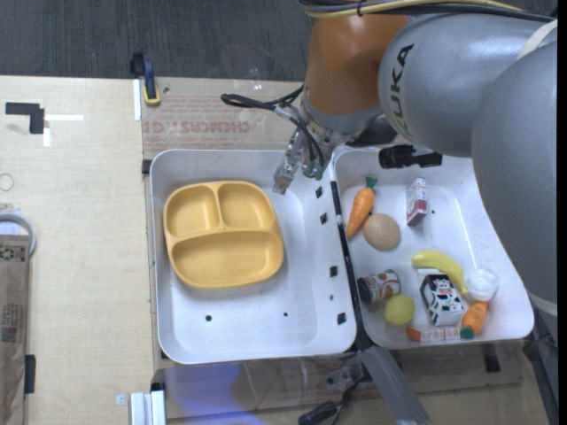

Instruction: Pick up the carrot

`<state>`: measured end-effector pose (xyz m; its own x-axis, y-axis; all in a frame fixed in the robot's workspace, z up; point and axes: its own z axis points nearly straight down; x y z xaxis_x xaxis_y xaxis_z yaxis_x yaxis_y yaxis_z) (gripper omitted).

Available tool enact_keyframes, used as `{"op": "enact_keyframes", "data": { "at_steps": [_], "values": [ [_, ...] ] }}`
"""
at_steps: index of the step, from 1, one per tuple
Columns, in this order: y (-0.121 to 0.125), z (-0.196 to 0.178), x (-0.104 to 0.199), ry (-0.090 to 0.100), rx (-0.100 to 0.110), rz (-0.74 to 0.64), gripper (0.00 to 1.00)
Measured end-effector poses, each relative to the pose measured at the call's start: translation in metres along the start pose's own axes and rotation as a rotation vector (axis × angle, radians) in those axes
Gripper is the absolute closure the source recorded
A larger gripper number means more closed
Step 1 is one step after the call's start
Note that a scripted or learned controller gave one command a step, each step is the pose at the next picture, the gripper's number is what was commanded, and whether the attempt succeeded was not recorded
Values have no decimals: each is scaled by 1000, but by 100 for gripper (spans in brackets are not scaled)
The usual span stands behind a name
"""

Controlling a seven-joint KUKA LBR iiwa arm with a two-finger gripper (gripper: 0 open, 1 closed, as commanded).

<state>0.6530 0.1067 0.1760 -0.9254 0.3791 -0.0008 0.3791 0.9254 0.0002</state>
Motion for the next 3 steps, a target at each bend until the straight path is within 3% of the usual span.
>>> {"op": "enact_keyframes", "data": {
  "at_steps": [1, 2, 3],
  "values": [
    [16, -92, 23, -2, -1, -202, 100],
    [105, -140, 65, -3, -2, -375, 100],
    [113, -34, 43, -1, -1, -534, 100]
  ]
}}
